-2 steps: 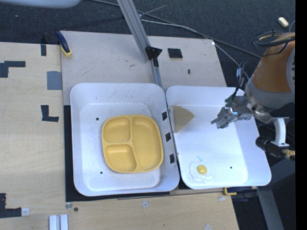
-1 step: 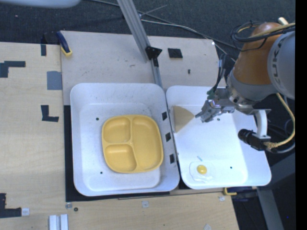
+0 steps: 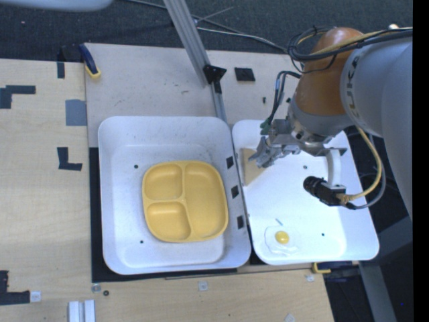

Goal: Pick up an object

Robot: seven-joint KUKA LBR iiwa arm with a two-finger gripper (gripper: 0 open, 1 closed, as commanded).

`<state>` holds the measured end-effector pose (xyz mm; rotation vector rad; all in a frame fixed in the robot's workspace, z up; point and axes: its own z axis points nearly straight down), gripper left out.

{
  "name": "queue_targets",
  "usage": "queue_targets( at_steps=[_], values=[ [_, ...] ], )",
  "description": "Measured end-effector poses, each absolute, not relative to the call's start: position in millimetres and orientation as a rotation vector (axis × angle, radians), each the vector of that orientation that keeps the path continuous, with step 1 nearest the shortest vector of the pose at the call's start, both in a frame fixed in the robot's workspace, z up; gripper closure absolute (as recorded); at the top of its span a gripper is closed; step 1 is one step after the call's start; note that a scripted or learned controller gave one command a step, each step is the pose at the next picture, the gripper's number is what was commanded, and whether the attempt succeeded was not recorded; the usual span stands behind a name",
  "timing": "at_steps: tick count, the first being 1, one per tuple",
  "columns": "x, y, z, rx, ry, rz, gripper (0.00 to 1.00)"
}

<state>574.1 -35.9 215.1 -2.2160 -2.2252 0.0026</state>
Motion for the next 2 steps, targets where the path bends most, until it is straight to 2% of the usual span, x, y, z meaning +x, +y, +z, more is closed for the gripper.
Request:
queue_targets(
  at_steps=[1, 2],
  values=[
    [582.0, 11.3, 222.1, -2.214, -2.227, 0.000, 1.00],
    [599.6, 61.6, 232.5, -2.214, -2.228, -0.001, 1.00]
  ],
)
